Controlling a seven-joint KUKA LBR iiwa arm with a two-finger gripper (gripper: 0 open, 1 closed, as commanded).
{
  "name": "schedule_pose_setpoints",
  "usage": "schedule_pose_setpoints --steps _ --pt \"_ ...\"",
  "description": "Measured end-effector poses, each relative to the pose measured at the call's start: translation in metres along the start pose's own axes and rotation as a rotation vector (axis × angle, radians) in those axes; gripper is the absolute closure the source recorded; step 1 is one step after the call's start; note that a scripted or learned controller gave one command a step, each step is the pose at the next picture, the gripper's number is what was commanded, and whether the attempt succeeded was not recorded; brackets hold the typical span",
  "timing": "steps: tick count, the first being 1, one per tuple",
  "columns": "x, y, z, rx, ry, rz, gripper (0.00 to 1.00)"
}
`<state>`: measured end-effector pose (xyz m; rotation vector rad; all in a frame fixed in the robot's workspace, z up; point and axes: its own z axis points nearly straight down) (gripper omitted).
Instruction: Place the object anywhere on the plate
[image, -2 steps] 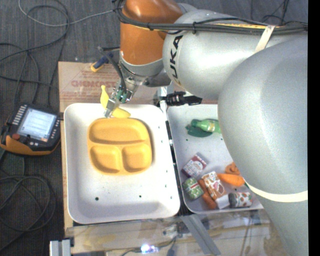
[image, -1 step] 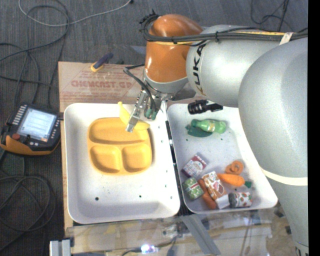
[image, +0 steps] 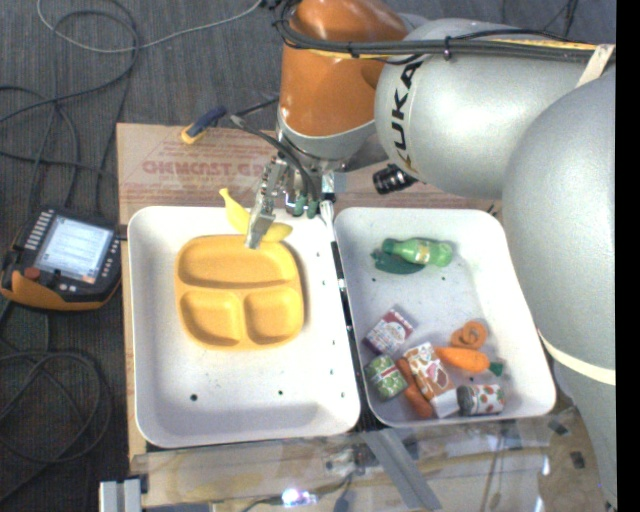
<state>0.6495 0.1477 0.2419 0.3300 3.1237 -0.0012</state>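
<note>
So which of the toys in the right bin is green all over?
The green bottle, lying alone at the far end of the right bin; the others cluster near the front.

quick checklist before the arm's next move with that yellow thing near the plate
1. Plate sits in the left bin: ok.
2. Plate's three compartments free of other items: ok.
3. Gripper is over the plate's far rim: ok.
4. Yellow object at the gripper is truly clamped: cannot tell.
5. Yellow object rests on the plate: not ok, it sits at the far rim, mostly off it.
6. Toy food in the right bin is out of the way: ok.
</note>
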Motion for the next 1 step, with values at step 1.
schedule_pose_setpoints --steps 1 --pt "-0.0163 -0.1266 0.0378 0.001 0.001 -0.057 1.0"
